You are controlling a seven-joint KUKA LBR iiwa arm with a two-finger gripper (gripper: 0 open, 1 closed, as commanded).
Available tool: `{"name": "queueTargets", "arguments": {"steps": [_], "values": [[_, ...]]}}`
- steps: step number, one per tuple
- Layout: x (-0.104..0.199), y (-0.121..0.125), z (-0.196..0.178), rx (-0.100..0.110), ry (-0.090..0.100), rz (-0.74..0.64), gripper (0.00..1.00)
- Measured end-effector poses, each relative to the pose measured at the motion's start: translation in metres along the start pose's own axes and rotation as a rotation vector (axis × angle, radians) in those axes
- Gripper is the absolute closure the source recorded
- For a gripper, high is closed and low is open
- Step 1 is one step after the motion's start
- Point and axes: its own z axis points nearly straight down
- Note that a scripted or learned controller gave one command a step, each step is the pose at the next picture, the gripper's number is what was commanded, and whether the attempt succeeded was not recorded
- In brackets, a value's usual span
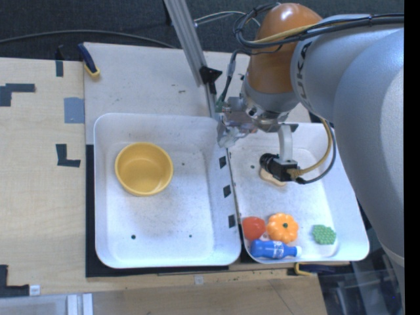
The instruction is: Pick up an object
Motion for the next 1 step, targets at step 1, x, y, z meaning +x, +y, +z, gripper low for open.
{"name": "queueTargets", "arguments": {"steps": [1], "values": [[0.0491, 0.0013, 0.0080, 0.001, -0.002, 0.002, 1.00]]}}
